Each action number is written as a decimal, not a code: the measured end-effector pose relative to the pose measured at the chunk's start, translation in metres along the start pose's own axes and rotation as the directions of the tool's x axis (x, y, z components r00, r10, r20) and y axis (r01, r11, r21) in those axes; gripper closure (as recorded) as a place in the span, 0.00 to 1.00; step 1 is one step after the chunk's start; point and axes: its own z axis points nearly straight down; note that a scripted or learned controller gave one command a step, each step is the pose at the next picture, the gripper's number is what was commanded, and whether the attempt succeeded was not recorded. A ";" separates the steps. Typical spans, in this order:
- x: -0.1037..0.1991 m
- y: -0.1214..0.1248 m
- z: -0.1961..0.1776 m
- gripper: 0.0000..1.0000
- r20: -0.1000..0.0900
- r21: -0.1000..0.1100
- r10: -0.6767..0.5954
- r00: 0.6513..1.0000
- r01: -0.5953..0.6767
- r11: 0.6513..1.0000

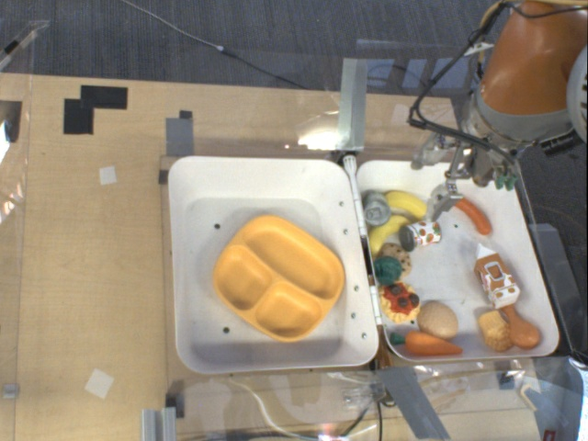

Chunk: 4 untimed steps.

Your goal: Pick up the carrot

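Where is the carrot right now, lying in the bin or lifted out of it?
Lying in the bin. The carrot rests flat at the near edge of the right bin, below a beige ball, while the gripper hangs at the bin's far end.

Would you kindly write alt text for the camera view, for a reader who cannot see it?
The gripper hangs over the right bin's far end, while the carrot lies at its near edge among other toy foods. A yellow divided plate sits in the left bin.
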 end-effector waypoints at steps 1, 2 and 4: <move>0.068 0.002 0.043 0.00 -0.004 0.000 0.242 0.970 -0.242 0.970; 0.134 -0.043 0.081 0.00 -0.005 0.003 0.260 0.966 -0.260 0.966; 0.139 -0.027 0.128 1.00 0.017 -0.004 0.437 0.900 -0.437 0.900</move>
